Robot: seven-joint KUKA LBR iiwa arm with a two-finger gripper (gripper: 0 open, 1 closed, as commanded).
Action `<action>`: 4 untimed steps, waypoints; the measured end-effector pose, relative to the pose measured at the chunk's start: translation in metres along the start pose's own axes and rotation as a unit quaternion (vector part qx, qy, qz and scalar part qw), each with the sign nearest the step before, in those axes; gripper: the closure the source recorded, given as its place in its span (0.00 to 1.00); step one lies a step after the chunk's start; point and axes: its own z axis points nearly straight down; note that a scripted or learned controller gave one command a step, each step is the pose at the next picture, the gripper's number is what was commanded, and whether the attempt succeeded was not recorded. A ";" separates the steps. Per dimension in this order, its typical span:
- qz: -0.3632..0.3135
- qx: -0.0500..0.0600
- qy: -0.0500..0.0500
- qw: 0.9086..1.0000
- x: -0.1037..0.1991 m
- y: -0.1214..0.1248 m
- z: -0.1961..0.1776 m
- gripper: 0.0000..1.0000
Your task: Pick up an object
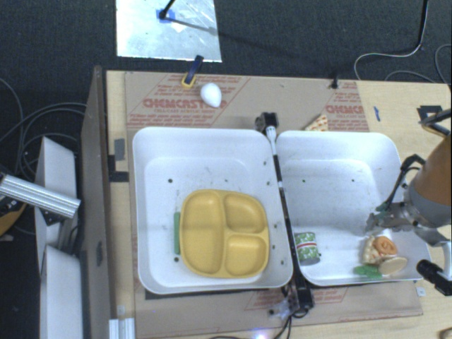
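- Object to pick, nearest the gripper: small orange-and-cream item [385, 251], looks like toy food w/ a green bit at its lower left, lying in the right bin [339, 161] at its front right corner, near the rim.
- Gripper [390, 221] sits just above-left of that item, over the right bin's right side; metal parts visible but can't tell how it's set, and nothing seen held in it.
- Arm [432, 189] comes in from the right edge, grey w/ orange band, black cable looping beside it.
- 2nd candidate: small green-and-white can/cup [306, 248] in right bin, front left corner, right by the divider betw. bins.
- Left bin [155, 154] holds a yellow 3-compartment tray [224, 233], lying flat, front-centre; thin green stick [176, 233] just beside tray's left edge, parallel to it.
- Behind the bins, on the cardboard sheet [162, 101]: white egg-shaped obj [210, 94], plus a small blue-and-yellow item [191, 73] just up-left of it.
- Shiny foil-like sheet [168, 20] on the dark floor beyond the bench.
- Black clamp [268, 123] at rear where the 2 bins meet.
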 end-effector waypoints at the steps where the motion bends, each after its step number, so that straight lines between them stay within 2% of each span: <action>1: -0.004 0.000 0.001 1.000 0.048 0.056 0.012 1.00; 3: -0.002 -0.001 0.000 1.000 0.044 0.055 -0.010 1.00; 4: -0.004 0.000 0.001 1.000 0.100 0.022 -0.102 1.00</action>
